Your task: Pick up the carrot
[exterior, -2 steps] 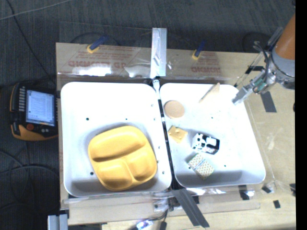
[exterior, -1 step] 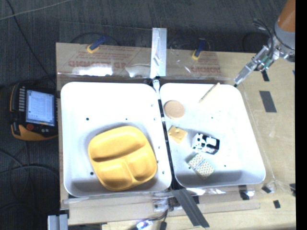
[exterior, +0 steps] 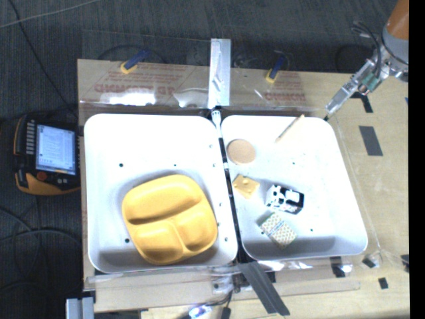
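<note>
Camera view, from above at a slant. Wooden bench [exterior: 382,198] bearing two shallow white bins side by side.

Left bin [exterior: 126,145]: yellow divided plate [exterior: 170,218], lying towards the near edge, slightly turned.

Right bin [exterior: 329,178]: round tan disc [exterior: 241,151] near the far-left corner; small yellow wedge [exterior: 245,187] just nearer than the disc, close to the wall shared with the left bin; black-and-white item [exterior: 285,199] near the middle; patterned pale block [exterior: 279,230] just nearer than that, apart from it; thin pale stick [exterior: 289,128] lying aslant by the far rim. Cannot tell which of these, if any, is the carrot.

Arm entering at the upper right, orange band [exterior: 400,15] at the frame's edge. Gripper [exterior: 339,102] tilted down and to the left, over the bench just outside the far-right corner of the right bin, near the stick but apart from it. Too small and slanted to judge whether released or clenched: cannot tell. Nothing seen in its grasp.

Beside the bench at left: handheld pendant [exterior: 50,153] with lit screen, on dark floor.
</note>
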### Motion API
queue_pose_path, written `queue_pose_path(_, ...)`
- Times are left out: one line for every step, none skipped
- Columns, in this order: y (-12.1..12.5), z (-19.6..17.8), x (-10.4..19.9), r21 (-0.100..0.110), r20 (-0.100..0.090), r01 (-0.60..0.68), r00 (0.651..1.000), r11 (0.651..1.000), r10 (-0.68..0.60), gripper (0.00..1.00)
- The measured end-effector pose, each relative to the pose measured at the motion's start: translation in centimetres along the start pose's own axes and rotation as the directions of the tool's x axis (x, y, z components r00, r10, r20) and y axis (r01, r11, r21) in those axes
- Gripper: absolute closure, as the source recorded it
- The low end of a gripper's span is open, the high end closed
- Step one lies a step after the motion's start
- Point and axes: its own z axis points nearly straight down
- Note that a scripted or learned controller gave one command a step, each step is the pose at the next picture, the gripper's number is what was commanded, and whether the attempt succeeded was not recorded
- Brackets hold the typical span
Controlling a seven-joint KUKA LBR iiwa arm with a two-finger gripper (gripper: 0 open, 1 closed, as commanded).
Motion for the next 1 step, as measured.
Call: queue_pose_path(0.14, -1.07, -0.01, -0.002, 0.004, 0.001, 1.0, 1.0, -0.001, 1.0)
